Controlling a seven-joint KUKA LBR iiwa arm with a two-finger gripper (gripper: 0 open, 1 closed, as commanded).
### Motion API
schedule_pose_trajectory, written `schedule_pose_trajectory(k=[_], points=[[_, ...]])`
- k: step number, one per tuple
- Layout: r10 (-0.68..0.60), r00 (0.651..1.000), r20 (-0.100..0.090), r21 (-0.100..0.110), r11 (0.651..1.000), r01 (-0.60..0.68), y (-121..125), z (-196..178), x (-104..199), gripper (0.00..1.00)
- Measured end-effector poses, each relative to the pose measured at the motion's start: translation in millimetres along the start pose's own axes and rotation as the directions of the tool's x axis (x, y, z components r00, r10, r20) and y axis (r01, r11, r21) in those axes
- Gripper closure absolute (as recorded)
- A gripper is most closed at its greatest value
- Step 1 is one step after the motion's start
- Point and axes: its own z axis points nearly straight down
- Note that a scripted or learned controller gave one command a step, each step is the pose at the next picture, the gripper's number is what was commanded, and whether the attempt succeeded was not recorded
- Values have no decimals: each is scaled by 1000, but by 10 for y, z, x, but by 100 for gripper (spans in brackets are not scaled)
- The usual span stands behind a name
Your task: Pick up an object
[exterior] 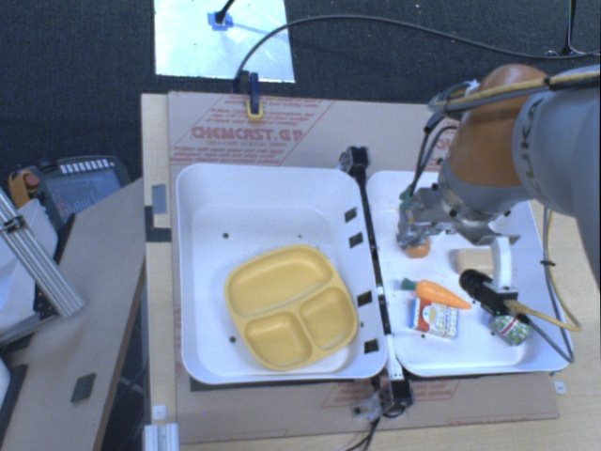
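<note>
My gripper (414, 233) hangs low over the back left part of the right bin (441, 363). A small orange object (417, 249) sits right under its tip, partly hidden by it, and I cannot tell whether they touch. A toy carrot (441, 295) lies in front of it, pointing right. A small white, red and blue carton (434, 318) lies just nearer than the carrot. To the right of the orange object is a pale block (469, 257). A small green and white item (510, 329) rests near the bin's right front corner.
The left bin (202, 252) holds a yellow divided tray (290, 305) toward its front right. A black-clipped ridge (368, 252) separates the two bins. The arm's grey and orange body (507, 139) looms over the right bin's back half.
</note>
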Motion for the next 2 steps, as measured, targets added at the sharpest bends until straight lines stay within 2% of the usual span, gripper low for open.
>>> schedule_pose_trajectory(k=[1,2], points=[[1,1000,1,0,1000,-1,177,41,467,100],[0,1000,-1,-2,1000,0,434,-103,992,100]])
